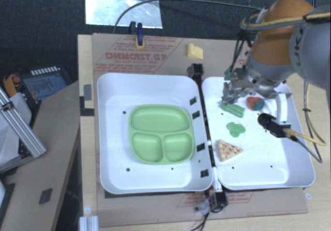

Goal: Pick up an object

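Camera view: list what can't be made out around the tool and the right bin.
- Tool: its tips sit low over the green stick-shaped toy; too small and blurred to tell whether they touch it.
- Red-orange toy: partly covered by the wrist, so its kind is unclear.
- Small green toy: too small to name.
- Arm: cut off by the right edge.

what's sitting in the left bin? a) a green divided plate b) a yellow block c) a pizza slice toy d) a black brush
a: the green divided plate lies in the left bin, while the pizza slice toy lies in the right bin.
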Robot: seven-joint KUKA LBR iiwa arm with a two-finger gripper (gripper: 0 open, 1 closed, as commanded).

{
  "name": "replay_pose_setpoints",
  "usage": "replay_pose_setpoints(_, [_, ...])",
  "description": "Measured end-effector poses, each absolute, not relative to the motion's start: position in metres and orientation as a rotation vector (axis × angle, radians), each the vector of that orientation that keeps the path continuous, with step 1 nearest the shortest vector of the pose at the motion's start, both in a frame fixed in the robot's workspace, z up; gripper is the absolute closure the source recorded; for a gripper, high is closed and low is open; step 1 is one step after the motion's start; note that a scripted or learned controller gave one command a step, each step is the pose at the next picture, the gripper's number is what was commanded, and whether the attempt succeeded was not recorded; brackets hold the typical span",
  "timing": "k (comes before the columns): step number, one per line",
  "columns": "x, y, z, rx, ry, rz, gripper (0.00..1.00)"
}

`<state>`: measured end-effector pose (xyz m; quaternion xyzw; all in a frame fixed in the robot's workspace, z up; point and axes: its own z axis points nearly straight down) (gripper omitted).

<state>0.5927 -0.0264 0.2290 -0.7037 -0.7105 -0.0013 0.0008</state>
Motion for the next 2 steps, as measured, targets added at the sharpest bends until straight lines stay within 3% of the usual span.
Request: replay_pose_setpoints(2, [0.566, 0.094, 0.224, -2.207, -2.232, -0.003, 1.0])
